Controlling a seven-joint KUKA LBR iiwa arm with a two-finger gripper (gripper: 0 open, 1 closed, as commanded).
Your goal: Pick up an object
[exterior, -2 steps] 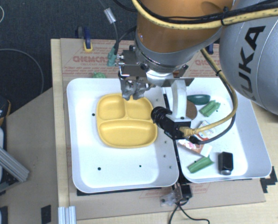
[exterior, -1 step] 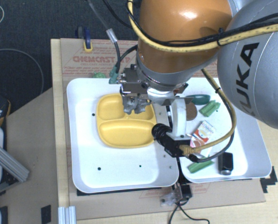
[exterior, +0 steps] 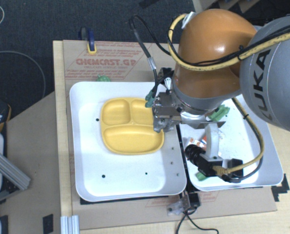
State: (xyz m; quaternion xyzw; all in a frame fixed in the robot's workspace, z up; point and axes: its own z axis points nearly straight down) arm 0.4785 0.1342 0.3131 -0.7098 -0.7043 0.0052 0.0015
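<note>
Camera view: we look down on the desk (exterior: 62, 130) from above, at a slant.
Left bin: we see a white bin (exterior: 86, 169) on the left side of the desk.
Yellow plate: a yellow plate (exterior: 127, 126) lies flat in the left bin, in its upper half. It has three parts, two small ones on top and one big one below. Its right edge is close to the wall between the two bins.
Right bin: a second white bin (exterior: 266, 172) sits just beside the first one, on the right. The arm hides much of it.
Arm: the big arm (exterior: 276, 82) comes in from the right. Its orange band (exterior: 213, 38) is round and shiny and sits over the top of the right bin.
Gripper: the gripper (exterior: 160, 115) hangs at the wall between the bins, just at the right edge of the yellow plate.
Fingers: we cannot tell if they are apart or together, since the grey body is in the way.
Green thing: a small green thing (exterior: 219, 114) peeks out in the right bin, under the arm.
Cables: yellow and black cables (exterior: 254, 150) loop down over the right bin.
Blue clamp: a blue clamp (exterior: 90, 38) sits at the top edge of the desk.
</note>
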